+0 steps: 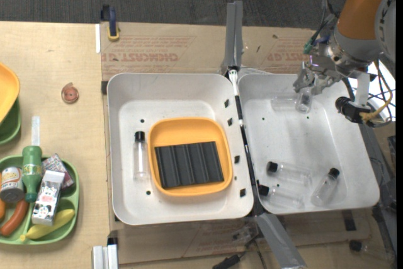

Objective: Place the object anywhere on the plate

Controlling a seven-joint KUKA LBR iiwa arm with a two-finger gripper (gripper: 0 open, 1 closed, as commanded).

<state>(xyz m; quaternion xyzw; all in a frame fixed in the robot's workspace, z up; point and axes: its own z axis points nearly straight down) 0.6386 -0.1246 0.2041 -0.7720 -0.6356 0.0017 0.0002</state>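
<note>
left bin (123, 135): orange plate (189, 156), one vial (139, 152) beside it. right bin (359, 154): clear vials (286, 172), faint. gripper (305, 96) above; grip state unclear.

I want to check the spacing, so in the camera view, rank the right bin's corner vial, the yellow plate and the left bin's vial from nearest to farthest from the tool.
From the tool, over the right bin's far side:
1. Corner vial, near the right bin's front right corner.
2. Yellow plate, middle of the left bin.
3. Left bin's vial, just left of the plate.
</note>
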